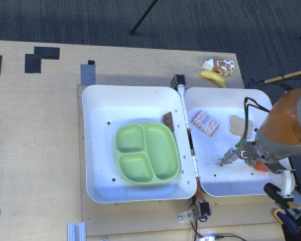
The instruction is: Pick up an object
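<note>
White plastic walled both bins, and my hand (230,157) hung low inside the right bin (215,185), reaching in from its right side. Whether my fingers stood apart or together I could not tell from above, and nothing was visibly between them. Candidates lay close: a checked red packet (205,123) toward the bin's upper left, a tan piece (237,125) just beside it, and a small orange thing (261,167) partly hidden under my wrist. I judged the low pose suited a grab off the bin floor. The left bin (98,185) held a green divided plate (146,153), too broad to grip easily.
</note>
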Action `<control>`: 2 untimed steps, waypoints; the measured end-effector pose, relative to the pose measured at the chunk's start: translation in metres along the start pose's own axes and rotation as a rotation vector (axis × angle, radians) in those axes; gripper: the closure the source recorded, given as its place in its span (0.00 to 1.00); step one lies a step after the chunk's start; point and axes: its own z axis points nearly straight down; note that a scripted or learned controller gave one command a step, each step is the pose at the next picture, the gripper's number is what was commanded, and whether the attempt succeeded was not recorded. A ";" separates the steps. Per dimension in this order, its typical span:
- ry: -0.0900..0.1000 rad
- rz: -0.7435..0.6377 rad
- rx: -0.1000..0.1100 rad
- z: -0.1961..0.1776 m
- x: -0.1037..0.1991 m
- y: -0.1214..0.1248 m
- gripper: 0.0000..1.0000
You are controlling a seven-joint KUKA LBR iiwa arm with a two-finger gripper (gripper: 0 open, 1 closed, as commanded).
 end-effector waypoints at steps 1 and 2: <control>-0.001 -0.001 -0.007 -0.012 0.000 0.003 1.00; 0.000 -0.003 -0.001 -0.099 0.066 0.044 1.00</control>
